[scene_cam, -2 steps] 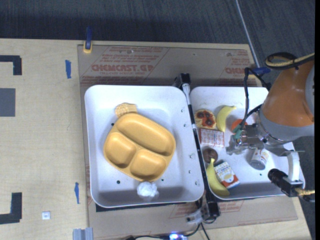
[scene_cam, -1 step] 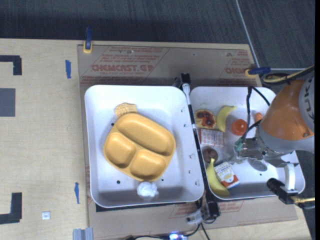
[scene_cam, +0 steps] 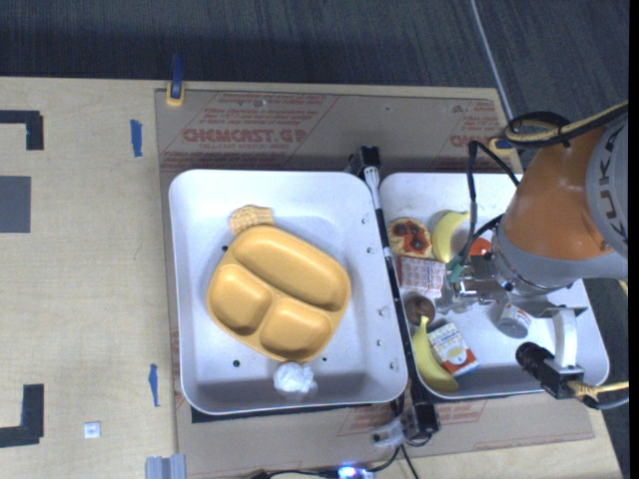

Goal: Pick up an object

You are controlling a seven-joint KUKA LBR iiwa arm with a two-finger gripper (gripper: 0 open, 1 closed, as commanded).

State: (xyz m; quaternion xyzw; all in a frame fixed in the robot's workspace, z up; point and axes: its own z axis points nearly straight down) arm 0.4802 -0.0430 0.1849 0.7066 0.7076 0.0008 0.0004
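The arm reaches in from the right and hangs over the right bin [scene_cam: 595, 352], its orange band above the wrist and the tool [scene_cam: 467, 285] pointing down among the clutter there. Whether the tool is spread or pressed together cannot be told from this slanted view, and nothing can be seen pinched in it.

The right bin holds several small things packed toward its left side: a banana [scene_cam: 427, 359] curving along the lower left corner, a small carton [scene_cam: 451, 346] with an orange and white label lying against it, a round piece like a little pizza [scene_cam: 410, 236] near the top, a yellow fruit [scene_cam: 449, 233] just beside that, and a pinkish packet [scene_cam: 419, 274] between them and the banana. Print on the carton and packet is too small to read.

The left bin [scene_cam: 190, 267] carries a large yellow three-section tray [scene_cam: 277, 292] turned at a slant, a waffle-like piece [scene_cam: 250, 217] touching its upper edge, and a crumpled white wad [scene_cam: 294, 377] below it.

On the tabletop, the board [scene_cam: 329, 123] under the bins bears faded red lettering, roughly "CHEMCAST".
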